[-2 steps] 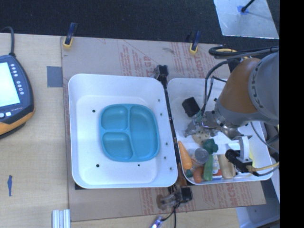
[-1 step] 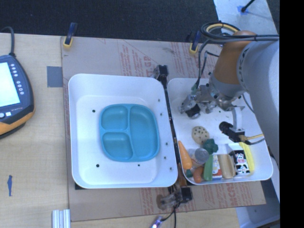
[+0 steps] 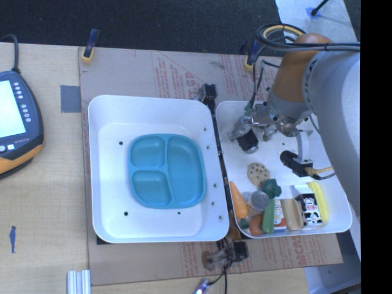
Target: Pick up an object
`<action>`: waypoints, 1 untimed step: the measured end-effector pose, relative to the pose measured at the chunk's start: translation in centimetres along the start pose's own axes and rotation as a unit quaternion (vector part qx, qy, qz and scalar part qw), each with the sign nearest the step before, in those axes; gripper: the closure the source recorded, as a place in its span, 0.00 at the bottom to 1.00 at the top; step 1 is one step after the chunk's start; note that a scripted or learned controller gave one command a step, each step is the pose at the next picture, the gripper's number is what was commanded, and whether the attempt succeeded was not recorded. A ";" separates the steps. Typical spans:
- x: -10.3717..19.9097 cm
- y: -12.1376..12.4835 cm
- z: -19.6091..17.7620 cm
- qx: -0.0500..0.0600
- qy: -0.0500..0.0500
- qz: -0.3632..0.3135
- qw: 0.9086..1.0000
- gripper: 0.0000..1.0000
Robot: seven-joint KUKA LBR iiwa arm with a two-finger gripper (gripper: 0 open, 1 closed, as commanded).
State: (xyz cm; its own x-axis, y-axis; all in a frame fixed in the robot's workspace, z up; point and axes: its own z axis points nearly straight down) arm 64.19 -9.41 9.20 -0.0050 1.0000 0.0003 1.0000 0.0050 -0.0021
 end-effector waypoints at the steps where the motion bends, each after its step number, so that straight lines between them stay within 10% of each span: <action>1: 0.0 0.0 -1.0 0.001 0.000 -0.003 1.000 1.00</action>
